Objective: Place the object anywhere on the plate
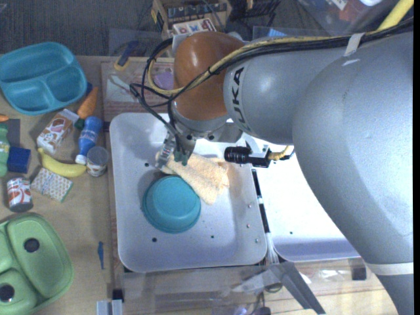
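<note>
Grey arm (341,110); cloth (202,174) beneath claw (173,155).

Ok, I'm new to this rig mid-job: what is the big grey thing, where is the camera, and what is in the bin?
The big grey shape is a robot arm. It reaches in from the right of the picture. The one camera sits fixed above the bench and looks down at a slant. At the arm's tip is a two-finger gripper, low inside the left bin. Its fingertips sit at the end of a tan cloth; I cannot tell whether they grip it. Beside the cloth is a blue plate, where the object should go. A second bin lies to the right.
</note>
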